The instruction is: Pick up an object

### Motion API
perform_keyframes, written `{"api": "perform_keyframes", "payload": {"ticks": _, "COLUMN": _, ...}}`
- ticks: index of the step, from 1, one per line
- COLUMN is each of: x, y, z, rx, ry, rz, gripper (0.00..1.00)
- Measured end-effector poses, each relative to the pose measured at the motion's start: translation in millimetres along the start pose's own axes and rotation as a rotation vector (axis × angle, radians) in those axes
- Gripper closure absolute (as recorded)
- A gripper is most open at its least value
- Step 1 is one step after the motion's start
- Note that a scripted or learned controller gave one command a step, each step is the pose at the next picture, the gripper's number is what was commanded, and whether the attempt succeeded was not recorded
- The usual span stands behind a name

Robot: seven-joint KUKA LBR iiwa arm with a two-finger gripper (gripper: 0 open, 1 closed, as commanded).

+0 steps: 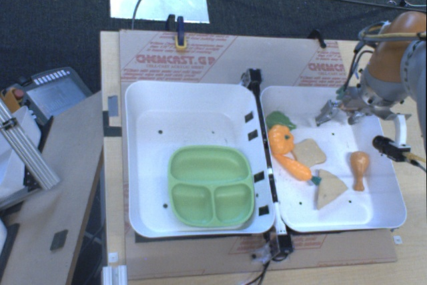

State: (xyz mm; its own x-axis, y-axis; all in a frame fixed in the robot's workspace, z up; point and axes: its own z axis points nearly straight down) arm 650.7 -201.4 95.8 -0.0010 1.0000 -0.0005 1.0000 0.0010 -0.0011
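The gripper (pixel 328 113) hangs over the right bin (pixel 383 213) near its 12 o'clock rim; how far it is parted cannot be told, and nothing shows in its grasp. Below it lie the toys — an orange carrot (pixel 288 150) with a green top at 9 o'clock, a tan bread slice (pixel 309 152) touching it, a tan wedge (pixel 329 188) at 6 o'clock, a drumstick (pixel 359 169) toward 3 o'clock. The left bin (pixel 143 110) bears a green divided plate (pixel 211 185) at its 6 o'clock
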Motion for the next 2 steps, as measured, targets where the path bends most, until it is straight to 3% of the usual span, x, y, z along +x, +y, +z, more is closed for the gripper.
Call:
{"api": "perform_keyframes", "payload": {"ticks": 1, "x": 0, "y": 2, "z": -15, "rx": -0.008, "ry": -0.002, "rz": -0.002, "gripper": 1.00}}
{"api": "perform_keyframes", "payload": {"ticks": 2, "x": 6, "y": 12, "z": -72, "rx": -0.008, "ry": -0.001, "rz": -0.004, "gripper": 1.00}}
